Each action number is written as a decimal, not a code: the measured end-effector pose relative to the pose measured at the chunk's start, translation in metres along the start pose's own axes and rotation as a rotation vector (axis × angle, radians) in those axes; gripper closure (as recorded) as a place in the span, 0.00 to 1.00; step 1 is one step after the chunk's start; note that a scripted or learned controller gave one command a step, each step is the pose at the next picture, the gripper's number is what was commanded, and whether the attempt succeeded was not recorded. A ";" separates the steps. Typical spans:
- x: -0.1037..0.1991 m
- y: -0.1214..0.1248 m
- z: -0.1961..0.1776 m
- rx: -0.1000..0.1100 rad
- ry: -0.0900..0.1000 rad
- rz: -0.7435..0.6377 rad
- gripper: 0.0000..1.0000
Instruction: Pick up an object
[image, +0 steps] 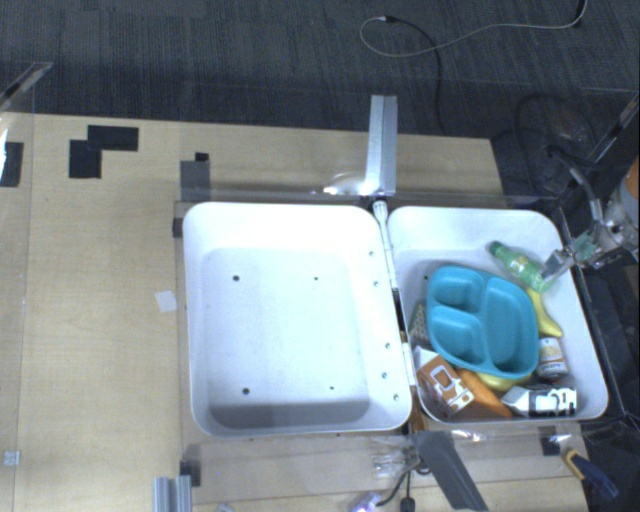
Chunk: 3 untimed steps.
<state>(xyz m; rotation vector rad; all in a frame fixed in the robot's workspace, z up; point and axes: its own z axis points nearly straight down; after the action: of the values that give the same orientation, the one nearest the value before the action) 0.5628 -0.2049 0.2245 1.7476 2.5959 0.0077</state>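
Note:
The right bin (470, 222) holds a pile of objects. A blue divided plate (482, 322) lies in its middle. At the back right a green clear bottle (515, 262) lies on its side, and a yellow banana (547, 315) runs along the plate's right edge. A brown printed box (445, 385) and an orange item (485, 398) sit at the front, with a white bottle (545, 402) and a small can (551, 356) at the front right. My gripper (558, 264) reaches in from the right, just over the bin's right rim beside the green bottle, with nothing seen in it.
The left bin (285, 315) sits beside the right one, with a metal divider post (382, 150) behind the seam between them. Black markers (100, 148) lie on the wooden bench at the far left. Cables and dark gear crowd the right side.

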 end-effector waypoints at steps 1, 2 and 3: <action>0.016 0.036 -0.046 0.003 0.002 -0.215 1.00; 0.034 0.106 -0.079 0.003 0.003 -0.130 1.00; 0.084 0.085 0.006 0.006 0.005 -0.119 1.00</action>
<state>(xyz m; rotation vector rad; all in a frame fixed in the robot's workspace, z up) 0.6104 -0.0949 0.2189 1.5940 2.7017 0.0036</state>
